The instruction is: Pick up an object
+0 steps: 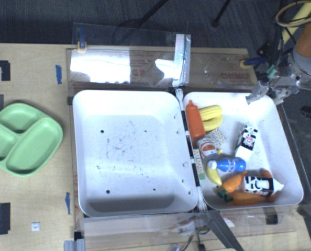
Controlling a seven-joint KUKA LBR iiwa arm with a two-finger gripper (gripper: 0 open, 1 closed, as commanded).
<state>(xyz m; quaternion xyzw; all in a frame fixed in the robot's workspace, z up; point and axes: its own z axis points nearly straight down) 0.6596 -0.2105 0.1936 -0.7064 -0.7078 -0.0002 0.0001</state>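
The robot's hand [260, 90] hangs at the far right corner of the right shallow white bin [287, 156], above its rim, with nothing between its fingers; whether they are spread or pressed together I cannot tell at this size. Every candidate lies down and to the left of it in the picture — nearer the camera and toward the bin's middle. Closest is the small black-and-white carton [247, 139], standing apart from the rest, its long axis running roughly toward the hand. Further left, along the divider, an orange-red bottle [195, 121] lies lengthwise with a yellow plastic corn cob [210, 116] touching its side. Below them sit a round printed tub [211, 141], a blue-and-white bottle [229, 166] lying across, a yellow banana-like piece [214, 177], an orange carrot toy [239, 190] and a second black-and-white carton [260, 184] — a tight heap. The left white bin [87, 140] holds nothing to grasp. A green divided plate [22, 138] rests on the wooden surface [30, 203], well apart.
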